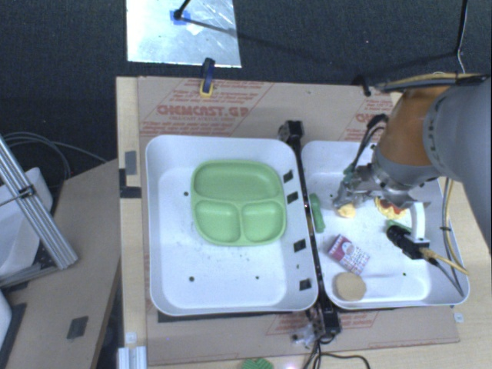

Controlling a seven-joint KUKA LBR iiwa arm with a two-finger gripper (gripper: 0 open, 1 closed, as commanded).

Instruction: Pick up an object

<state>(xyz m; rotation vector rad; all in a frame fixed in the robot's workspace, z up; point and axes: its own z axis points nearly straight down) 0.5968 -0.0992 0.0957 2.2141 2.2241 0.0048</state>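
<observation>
My gripper (pixel 344 197) hangs low over the back left part of the right bin (pixel 430 289), reaching in from the right. A small yellow object (pixel 348 211) lies right at its tip; whether it is touched or gripped I cannot tell. A green stick-like object (pixel 315 213) lies along the bin's left wall. Nearer the front lie a pink and white packet (pixel 350 254) and a round tan disc (pixel 351 286). A red and yellow object (pixel 393 207) peeks out from under the wrist.
The left bin (pixel 173 283) holds a green divided plate (pixel 237 202) at its middle. A black divider with clips (pixel 301 206) runs between the two bins. The grey arm with its orange band (pixel 407 125) covers the right bin's back right.
</observation>
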